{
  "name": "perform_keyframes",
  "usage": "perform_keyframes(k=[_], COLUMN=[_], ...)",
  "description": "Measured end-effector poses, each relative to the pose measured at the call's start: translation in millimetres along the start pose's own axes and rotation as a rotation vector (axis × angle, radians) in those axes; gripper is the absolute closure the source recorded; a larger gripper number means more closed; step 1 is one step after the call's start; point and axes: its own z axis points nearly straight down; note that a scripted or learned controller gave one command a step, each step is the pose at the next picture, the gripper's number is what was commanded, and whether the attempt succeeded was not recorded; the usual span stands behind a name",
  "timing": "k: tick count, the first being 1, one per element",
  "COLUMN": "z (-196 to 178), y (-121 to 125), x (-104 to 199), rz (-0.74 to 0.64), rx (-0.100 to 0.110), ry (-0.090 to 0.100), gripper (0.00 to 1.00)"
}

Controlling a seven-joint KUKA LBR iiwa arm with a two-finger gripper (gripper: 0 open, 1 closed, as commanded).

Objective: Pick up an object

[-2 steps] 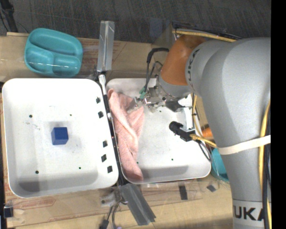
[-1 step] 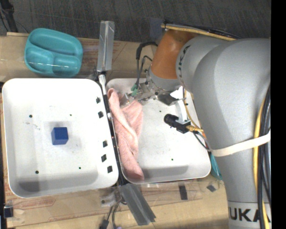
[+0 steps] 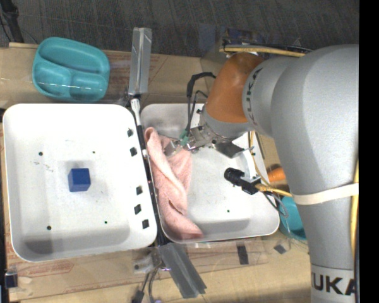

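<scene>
Gripper [image 3: 187, 141] hangs low over the right bin [image 3: 240, 225], toward 10 o'clock on its floor, right at the upper end of the pink towel [image 3: 174, 185]. Its tip meets the cloth's top fold there. At this slant I cannot tell whether the tool is apart, together or clamped on the fabric.

The towel lies crumpled in a long strip along the bin's 9 o'clock wall, running from near the gripper down to the 6 o'clock corner, where it bunches up against the rim.

The grey arm [image 3: 303, 144] comes in from 3 o'clock and covers much of that side. Its orange band [image 3: 230, 96] sits just above the wrist, at 1 o'clock from the gripper.

The left bin [image 3: 25, 235] holds a blue cube [image 3: 79, 178], standing flat near the middle of its floor, well apart from every wall.

Outside the bins, at 11 o'clock on the bench, rests a teal tray [image 3: 71, 68], just beyond the left bin's far rim.
</scene>
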Motion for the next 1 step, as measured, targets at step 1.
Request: perform_keyframes(k=[1], z=[-10.2], y=[0.4], x=[-0.2], rz=[-0.004], rx=[0.001], ry=[0.0], gripper=[1.0])
